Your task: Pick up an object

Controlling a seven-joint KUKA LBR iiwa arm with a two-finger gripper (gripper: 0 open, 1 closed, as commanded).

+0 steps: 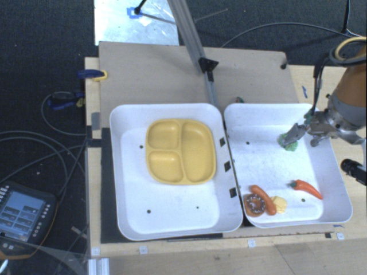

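Looking down from my feed, I see the two white bins side by side: the left bin [172, 216] carries a yellow divided plate [180, 152] in its upper middle, and the right bin [269, 119] has the arm [351, 93] reaching in from the right edge of the frame. The gripper [295, 136] sits at a green object [290, 144] in that bin's upper right, touching it, though I cannot tell whether the jaws are released or clenched on it. Along the bin's lower part lie an orange carrot [307, 189], a red sausage [261, 197], a chocolate doughnut [253, 205] and a small pale yellow piece [280, 203].
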